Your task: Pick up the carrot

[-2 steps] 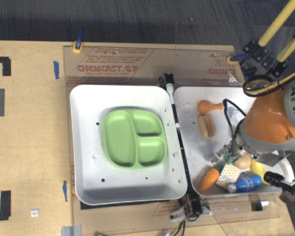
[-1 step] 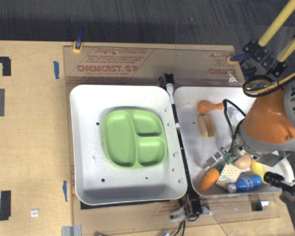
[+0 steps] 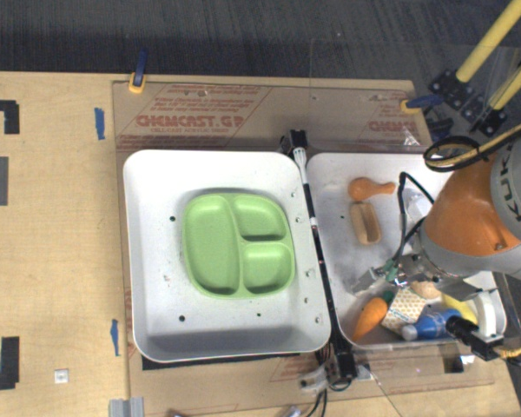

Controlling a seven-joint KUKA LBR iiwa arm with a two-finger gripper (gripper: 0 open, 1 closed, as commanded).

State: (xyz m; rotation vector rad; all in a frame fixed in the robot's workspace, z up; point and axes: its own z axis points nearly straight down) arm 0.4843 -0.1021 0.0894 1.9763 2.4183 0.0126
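Observation:
The carrot (image 3: 370, 318) is a short orange piece lying near the front edge of the right bin (image 3: 334, 200), its upper end pointing toward the gripper. The gripper (image 3: 397, 274) hangs low over the right bin, just above and to the right of the carrot, with the grey and orange arm (image 3: 469, 220) behind it. Nothing shows as held by the gripper.
Beside the carrot lie a tan waffle-like square (image 3: 407, 307), a blue item (image 3: 425, 326) and a yellow item (image 3: 457, 305). Farther back are an orange pear-shaped toy (image 3: 368, 188) and a tan block (image 3: 365, 224). The left bin (image 3: 148, 233) holds a green divided plate (image 3: 238, 243).

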